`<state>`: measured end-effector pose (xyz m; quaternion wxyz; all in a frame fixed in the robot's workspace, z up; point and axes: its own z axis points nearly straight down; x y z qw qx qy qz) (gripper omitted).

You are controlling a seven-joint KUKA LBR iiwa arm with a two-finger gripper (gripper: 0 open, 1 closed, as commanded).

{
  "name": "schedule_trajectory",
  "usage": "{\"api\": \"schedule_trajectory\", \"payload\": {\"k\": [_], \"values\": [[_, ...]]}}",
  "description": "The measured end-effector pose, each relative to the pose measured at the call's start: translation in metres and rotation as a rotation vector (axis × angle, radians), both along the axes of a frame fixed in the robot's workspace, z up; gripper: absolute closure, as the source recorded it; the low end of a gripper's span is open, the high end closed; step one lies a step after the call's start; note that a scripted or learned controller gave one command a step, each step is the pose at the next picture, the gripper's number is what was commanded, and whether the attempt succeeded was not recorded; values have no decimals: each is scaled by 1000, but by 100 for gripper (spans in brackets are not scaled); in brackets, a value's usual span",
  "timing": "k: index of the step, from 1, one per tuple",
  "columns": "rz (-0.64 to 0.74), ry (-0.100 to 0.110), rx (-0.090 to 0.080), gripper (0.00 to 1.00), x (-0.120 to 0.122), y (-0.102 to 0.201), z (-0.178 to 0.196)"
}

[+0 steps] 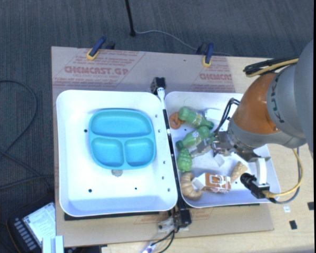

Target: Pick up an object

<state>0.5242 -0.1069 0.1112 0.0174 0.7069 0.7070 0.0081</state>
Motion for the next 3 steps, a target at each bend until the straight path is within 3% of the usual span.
{"api": "schedule_trajectory", "payload": {"k": [3], "values": [[0,0,0,0,-1,0,0]]}}
